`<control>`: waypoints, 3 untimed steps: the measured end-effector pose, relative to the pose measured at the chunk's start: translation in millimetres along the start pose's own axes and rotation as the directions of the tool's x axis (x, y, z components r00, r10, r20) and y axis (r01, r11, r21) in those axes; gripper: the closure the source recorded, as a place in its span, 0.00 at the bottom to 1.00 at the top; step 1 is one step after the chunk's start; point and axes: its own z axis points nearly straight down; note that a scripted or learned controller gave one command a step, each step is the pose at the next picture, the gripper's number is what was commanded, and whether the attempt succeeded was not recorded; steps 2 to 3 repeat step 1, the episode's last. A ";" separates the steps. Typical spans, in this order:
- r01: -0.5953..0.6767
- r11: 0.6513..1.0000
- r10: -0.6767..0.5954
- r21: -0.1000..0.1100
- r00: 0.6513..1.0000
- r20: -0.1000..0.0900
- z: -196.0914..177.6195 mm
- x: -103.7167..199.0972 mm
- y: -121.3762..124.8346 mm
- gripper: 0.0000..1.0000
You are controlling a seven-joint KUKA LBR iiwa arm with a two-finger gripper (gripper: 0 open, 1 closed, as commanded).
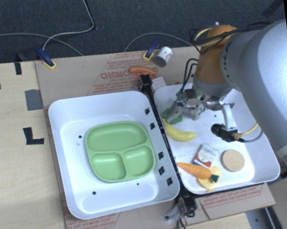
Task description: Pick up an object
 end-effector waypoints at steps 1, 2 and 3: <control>0.000 1.000 0.000 -0.001 1.000 0.000 -0.3 0.5 -10.9 0.00; 0.000 1.000 0.000 -0.001 1.000 0.000 -0.3 0.5 -10.9 0.00; 0.000 1.000 0.000 -0.001 1.000 0.000 -0.3 0.5 -10.9 0.00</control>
